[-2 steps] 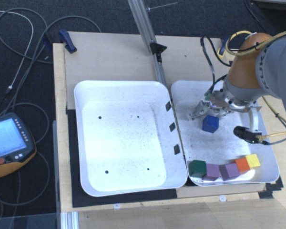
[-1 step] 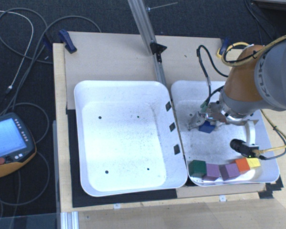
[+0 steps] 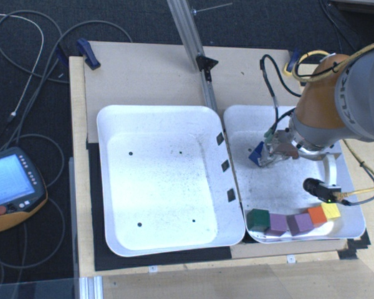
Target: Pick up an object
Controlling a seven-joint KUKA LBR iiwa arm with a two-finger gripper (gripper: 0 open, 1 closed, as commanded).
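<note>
My gripper (image 3: pixel 271 155) is low in the right bin (image 3: pixel 262 120), near its upper middle, under the grey arm with the orange band (image 3: pixel 318 101). A small blue block (image 3: pixel 257 154) lies right at the gripper's left side, touching it or nearly so. Whether the block is actually held is hidden by the wrist. Along the bin's front wall sits a row of blocks: green (image 3: pixel 258 219), two purple ones (image 3: pixel 278 223) (image 3: pixel 301 223), orange (image 3: pixel 317 217) and yellow (image 3: pixel 331 212).
The left bin (image 3: pixel 112 123) stands beside the right one, with a metal pole (image 3: pixel 187 30) rising behind their shared wall. A black piece on a yellow cable (image 3: pixel 318 189) hangs just above the block row. A teach pendant (image 3: pixel 9 182) lies off the bench at left.
</note>
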